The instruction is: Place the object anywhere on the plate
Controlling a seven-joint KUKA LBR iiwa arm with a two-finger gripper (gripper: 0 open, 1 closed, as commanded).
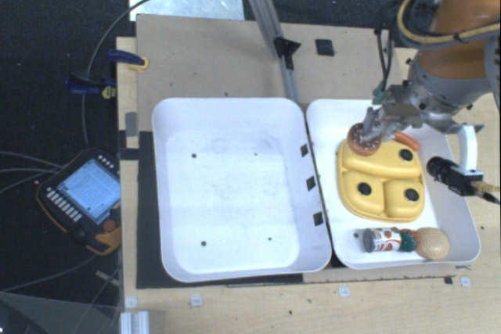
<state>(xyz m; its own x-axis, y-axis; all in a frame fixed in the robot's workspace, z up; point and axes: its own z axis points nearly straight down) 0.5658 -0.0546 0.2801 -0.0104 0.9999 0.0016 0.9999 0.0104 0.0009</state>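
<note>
Pincer [374, 129] sits low over the yellow plate's [382, 182] top-left corner beside a brown donut-like object [360, 139]; finger state can't be told; likely placing there.

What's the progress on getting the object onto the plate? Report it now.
Done: the gripper has reached the yellow plate in the right bin, at its far edge, over a brown round object that lies partly on that edge. In hand: whether it grips that object cannot be told. Left: release and withdraw. A small bottle and a potato-like item lie beside the plate.
</note>
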